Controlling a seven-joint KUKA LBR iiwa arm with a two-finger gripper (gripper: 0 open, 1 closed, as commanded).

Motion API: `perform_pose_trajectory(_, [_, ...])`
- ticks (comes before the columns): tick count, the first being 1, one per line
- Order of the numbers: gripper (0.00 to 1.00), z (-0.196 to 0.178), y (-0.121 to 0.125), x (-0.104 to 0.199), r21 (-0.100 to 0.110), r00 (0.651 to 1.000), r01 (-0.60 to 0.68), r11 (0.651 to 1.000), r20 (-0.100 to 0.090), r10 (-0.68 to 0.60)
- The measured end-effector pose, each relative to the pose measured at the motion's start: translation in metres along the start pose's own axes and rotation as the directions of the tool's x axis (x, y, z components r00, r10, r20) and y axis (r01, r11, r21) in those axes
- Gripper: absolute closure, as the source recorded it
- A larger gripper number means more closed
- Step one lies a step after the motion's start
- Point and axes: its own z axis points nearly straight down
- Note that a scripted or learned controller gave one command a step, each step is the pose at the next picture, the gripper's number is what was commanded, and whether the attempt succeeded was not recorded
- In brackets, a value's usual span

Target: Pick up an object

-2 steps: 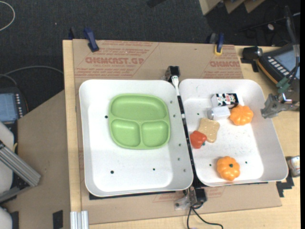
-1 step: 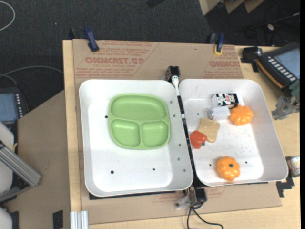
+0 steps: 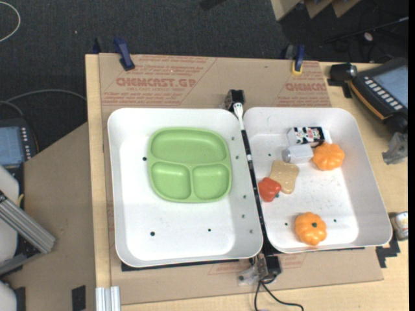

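I cannot tell how my jaws are standing; two orange pumpkins (image 3: pixel 310 228) are lying, perhaps toys, in the right bin (image 3: pixel 363 173).

A brown cardboard sheet (image 3: pixel 194 76) printed with red lettering covered the bench, pinned at its far edge by a blue clamp (image 3: pixel 123 54) and a yellow-and-blue clamp (image 3: pixel 297 60). Beyond it the floor was dark grey carpet (image 3: pixel 130 11), with a thin cable (image 3: pixel 10 18) looping across at the left. A handheld control pendant (image 3: pixel 382 89) lay on the pale wooden surface at the right, and an aluminium rail (image 3: pixel 26 225) slanted in at lower left.
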Motion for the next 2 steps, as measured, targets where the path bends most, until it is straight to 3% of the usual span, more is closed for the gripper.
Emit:
perform_pose_trajectory(1, [1.00,0.076,-0.001,0.082,0.010,1.000,0.011,1.000,-0.008,-0.011])
perform_pose_trajectory(2, [1.00,0.148,-0.002,0.089,0.010,1.000,0.004,1.000,-0.005,-0.004])
